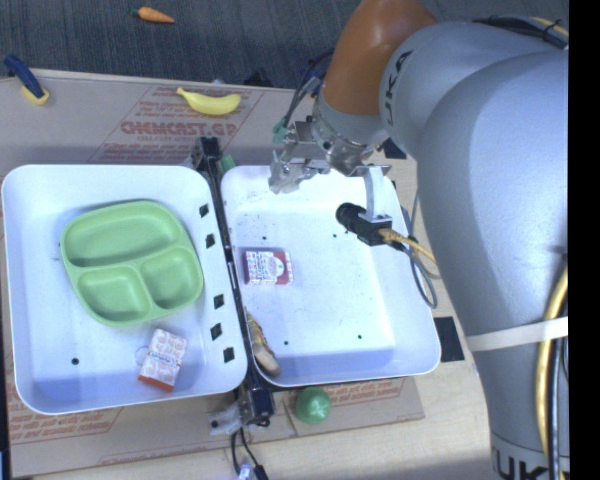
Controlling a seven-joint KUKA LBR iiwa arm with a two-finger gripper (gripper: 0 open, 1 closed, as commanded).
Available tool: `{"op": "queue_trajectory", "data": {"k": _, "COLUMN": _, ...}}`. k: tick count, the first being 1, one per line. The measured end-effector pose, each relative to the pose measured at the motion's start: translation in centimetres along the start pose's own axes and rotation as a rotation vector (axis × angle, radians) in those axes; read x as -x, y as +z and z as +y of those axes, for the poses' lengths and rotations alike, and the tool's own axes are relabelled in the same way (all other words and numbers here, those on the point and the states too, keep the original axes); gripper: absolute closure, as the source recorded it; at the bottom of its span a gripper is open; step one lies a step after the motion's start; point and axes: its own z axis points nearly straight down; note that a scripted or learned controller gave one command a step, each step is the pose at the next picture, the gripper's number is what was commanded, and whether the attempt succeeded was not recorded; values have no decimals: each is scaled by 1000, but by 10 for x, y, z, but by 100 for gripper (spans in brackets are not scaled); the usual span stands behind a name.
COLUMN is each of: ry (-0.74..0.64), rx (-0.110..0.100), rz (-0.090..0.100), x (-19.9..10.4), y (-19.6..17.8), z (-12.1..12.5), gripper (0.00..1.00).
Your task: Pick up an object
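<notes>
My gripper [292, 171] hangs over the far left corner of the right bin [380, 298], below the orange wrist band. A red and white packet [267, 266] lies flat on the right bin's floor, well in front of the gripper and apart from it. A tan object [263, 353] rests against the near left wall of that bin. In the left bin [25, 298] sits a green divided plate [130, 261], with a small orange and white packet [162, 358] near the front. Nothing shows between the gripper's tips.
A black cable fitting [365, 223] with a yellow lead hangs over the right bin's far right. A yellow banana [210, 99] lies on the cardboard behind the bins. A green ball [313, 405] sits in front of the right bin. The arm's grey body covers the right side.
</notes>
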Motion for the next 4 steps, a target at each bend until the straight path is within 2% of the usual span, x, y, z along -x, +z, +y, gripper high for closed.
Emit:
{"op": "queue_trajectory", "data": {"k": 1, "ry": 1, "rx": -4, "rz": -1, "x": 1, "y": 2, "z": -1, "gripper": 0}}
{"op": "queue_trajectory", "data": {"k": 2, "ry": 3, "rx": -2, "rz": -2, "x": 33, "y": 1, "z": -1, "gripper": 0}}
{"op": "queue_trajectory", "data": {"k": 3, "ry": 3, "rx": -2, "rz": -2, "x": 67, "y": -64, "z": -1, "gripper": 0}}
{"op": "queue_trajectory", "data": {"k": 4, "ry": 4, "rx": -2, "rz": -3, "x": 145, "y": -72, "z": -2, "gripper": 0}}
